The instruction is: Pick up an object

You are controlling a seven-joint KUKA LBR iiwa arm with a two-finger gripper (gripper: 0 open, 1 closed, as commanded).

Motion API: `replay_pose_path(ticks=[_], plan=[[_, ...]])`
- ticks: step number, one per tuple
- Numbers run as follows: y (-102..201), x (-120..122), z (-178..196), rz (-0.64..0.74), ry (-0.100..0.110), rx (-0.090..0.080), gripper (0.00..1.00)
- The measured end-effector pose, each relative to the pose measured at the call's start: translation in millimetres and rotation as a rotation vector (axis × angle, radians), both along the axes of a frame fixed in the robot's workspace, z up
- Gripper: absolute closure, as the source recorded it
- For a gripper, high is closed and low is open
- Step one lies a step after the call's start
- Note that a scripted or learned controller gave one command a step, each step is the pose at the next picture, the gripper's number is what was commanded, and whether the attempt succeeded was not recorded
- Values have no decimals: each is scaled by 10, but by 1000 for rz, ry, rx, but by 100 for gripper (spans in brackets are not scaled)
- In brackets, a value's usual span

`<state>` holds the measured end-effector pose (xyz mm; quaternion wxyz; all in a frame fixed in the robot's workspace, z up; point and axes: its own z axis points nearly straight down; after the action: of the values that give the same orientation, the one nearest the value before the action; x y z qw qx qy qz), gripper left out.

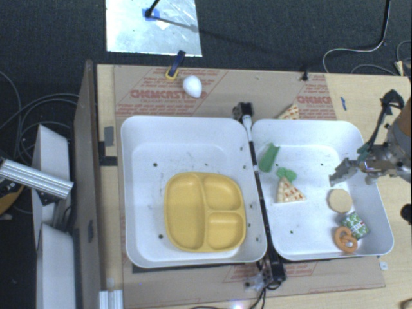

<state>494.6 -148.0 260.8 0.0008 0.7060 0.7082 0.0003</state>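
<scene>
Dark carpet all round, and mid-frame your bench carries two white bins side by side.

Your left bin holds a yellow divided plate sitting low and central. Your right bin has the pickable bits: a green piece up by the divider, a smaller green piece just below it, a waffle wedge beside that, then a pale round cookie, a green-and-white packet and an orange pretzel toward the lower right corner. The gripper reaches in at right-centre, above the cookie; whether it's open or closed, you can't tell from here. A white egg lies on the bench behind the bins.
</scene>
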Motion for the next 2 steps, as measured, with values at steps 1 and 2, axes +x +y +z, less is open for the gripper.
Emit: replay_pose_path(ticks=[1,2], plan=[[642,595,-554,8,1,3,0],[588,831,-1797,-3,-4,0,0]])
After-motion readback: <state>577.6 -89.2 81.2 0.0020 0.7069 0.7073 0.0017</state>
